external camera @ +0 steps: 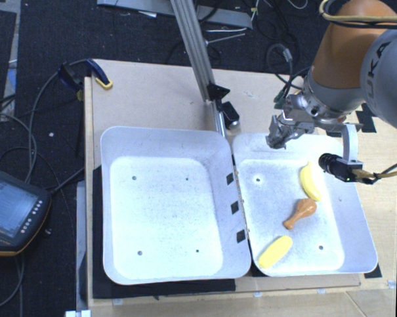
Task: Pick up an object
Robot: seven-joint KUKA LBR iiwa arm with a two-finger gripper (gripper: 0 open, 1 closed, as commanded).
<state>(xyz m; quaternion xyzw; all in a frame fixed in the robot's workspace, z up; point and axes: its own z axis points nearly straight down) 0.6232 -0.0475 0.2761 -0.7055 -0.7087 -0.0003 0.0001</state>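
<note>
The right bin (352,260) holds three objects. A yellow banana-like piece (310,182) lies near its upper right. A brown wooden peg-shaped piece (299,213) rests in the middle. A yellow oblong piece (274,251) lies near the front left corner. My gripper (279,138) hangs over the bin's far left edge, above and left of the banana piece, with nothing visible between its fingers. The fingers are dark and bunched together.
The left bin (112,183) sits beside the right one. A slanted metal pole (197,49) rises behind the bins' junction. A clamp (90,74) sits at the bench's far left corner. A teach pendant (9,209) lies off the bench to the left.
</note>
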